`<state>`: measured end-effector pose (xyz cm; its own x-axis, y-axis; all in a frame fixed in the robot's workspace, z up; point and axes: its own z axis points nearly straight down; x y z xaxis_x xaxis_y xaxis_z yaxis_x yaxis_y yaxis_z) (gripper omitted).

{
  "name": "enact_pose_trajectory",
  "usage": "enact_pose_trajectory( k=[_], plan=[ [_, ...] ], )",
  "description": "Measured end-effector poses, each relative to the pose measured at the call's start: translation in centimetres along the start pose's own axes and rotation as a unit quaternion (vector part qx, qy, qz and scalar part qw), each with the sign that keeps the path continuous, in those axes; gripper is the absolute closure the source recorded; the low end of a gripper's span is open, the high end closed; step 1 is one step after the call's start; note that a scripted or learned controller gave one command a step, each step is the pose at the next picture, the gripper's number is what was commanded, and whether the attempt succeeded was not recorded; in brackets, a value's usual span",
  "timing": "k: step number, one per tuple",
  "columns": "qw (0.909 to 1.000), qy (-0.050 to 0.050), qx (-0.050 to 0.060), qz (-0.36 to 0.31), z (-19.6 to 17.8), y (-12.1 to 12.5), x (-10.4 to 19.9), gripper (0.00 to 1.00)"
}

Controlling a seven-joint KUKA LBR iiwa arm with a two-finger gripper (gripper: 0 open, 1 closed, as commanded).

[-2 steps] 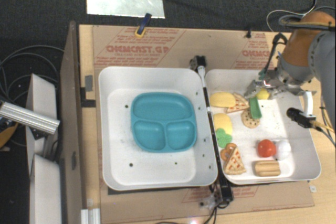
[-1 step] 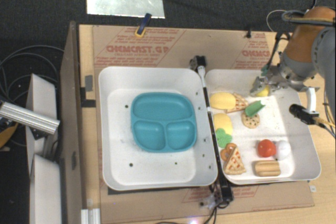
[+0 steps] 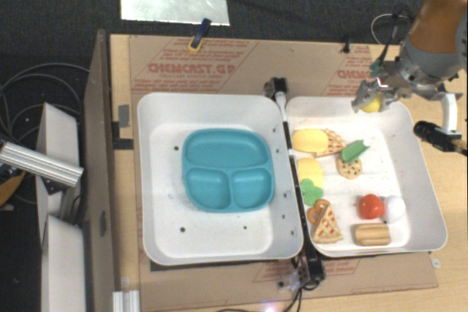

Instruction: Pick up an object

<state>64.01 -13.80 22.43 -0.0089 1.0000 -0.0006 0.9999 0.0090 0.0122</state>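
Note:
My gripper (image 3: 371,100) hangs over the far corner of the right bin (image 3: 420,179), with a small yellow object (image 3: 372,105) showing between its fingers. Toy food lies in that bin below it: a yellow piece (image 3: 310,139), a green leaf (image 3: 354,150), a cookie (image 3: 349,169), a second yellow piece (image 3: 310,170), a red tomato (image 3: 371,206), a white egg (image 3: 395,209), a bun (image 3: 371,234) and a pizza slice (image 3: 327,225). The grey arm with its orange band (image 3: 439,14) comes in from the upper right.
The left bin (image 3: 164,157) holds a blue divided tray (image 3: 227,169). A black clamp bar (image 3: 287,157) runs between the two bins. Cables (image 3: 36,95) and a metal bracket (image 3: 40,163) lie off the bench's left side. A black part (image 3: 439,137) juts over the right bin's edge.

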Motion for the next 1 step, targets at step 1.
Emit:
enact_pose_trajectory(
  k=[1],
  plan=[
    [1.0000,0.001,0.007,0.001,0.74,-5.16,4.90,1.00]
  ],
)
